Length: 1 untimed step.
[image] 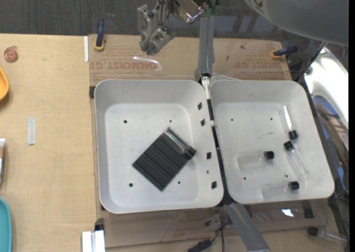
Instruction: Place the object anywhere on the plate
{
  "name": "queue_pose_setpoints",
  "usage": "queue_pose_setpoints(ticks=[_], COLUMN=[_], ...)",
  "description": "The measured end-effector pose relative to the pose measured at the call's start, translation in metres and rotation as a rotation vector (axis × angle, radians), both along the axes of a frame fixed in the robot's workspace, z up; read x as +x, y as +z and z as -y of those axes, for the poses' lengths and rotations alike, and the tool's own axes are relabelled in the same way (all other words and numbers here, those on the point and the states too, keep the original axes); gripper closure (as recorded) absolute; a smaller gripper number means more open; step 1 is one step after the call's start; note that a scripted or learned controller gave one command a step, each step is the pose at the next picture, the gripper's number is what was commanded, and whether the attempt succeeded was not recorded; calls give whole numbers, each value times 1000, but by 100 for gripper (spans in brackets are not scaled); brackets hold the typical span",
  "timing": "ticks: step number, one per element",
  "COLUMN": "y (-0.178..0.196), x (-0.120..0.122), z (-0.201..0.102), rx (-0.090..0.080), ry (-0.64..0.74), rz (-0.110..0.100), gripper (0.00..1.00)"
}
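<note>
A dark ribbed plate (158,163) lies tilted in the left bin (111,134), right of its middle. A clear vial with a black cap (178,142) rests along the plate's upper right edge, its cap towards the right corner. My gripper (151,43) hangs high above the cardboard behind the left bin's back rim, well apart from the plate and the vial. I see nothing in it.
The right bin (310,112) holds several clear vials with black caps, such as one (288,123) at the right and one (254,160) near the middle. Clamps (100,34) sit at the cardboard's back corners. The wooden bench (44,106) stretches to the left.
</note>
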<state>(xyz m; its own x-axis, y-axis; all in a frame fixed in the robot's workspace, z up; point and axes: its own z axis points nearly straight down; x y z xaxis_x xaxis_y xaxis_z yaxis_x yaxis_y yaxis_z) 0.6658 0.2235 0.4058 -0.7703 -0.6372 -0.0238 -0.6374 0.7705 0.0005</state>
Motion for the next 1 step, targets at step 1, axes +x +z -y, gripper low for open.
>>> queue_pose_setpoints(ticks=[1], y=[-75], x=[-7], z=[0], rx=[-15], ry=[110], rz=[-17], gripper=[100])
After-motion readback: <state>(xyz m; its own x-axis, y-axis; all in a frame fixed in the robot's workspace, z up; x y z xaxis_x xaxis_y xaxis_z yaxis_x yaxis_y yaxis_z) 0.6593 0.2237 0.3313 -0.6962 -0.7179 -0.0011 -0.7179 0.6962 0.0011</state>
